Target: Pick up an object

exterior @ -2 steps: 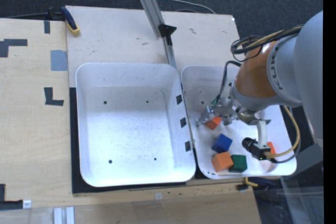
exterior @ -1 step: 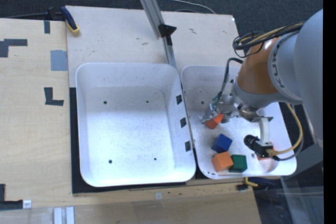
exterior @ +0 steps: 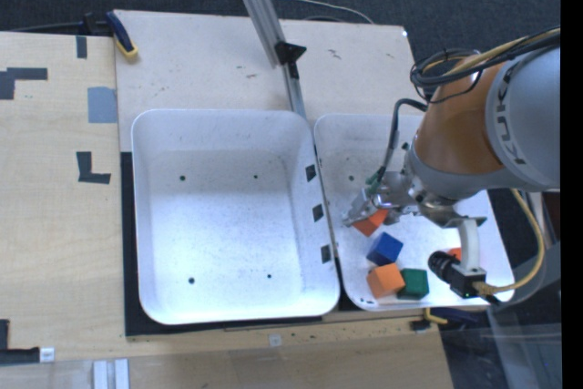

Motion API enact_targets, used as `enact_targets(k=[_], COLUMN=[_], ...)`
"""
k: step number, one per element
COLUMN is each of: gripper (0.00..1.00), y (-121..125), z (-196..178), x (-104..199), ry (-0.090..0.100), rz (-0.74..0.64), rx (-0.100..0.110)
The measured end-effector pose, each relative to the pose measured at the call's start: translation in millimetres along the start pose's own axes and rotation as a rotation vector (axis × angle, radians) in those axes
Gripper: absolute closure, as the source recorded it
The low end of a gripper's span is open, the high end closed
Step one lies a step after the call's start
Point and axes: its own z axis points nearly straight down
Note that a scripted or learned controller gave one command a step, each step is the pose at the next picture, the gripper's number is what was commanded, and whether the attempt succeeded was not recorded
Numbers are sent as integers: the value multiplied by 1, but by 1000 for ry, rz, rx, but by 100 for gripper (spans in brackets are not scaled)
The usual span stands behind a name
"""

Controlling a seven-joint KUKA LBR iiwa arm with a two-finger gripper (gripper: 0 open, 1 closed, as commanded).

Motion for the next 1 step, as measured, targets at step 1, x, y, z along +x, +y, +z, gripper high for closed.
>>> enact_targets(k=[1], gripper=[100], y=[0], z=[5], x=[100], ry=[0], rz=[-5], rx=[5])
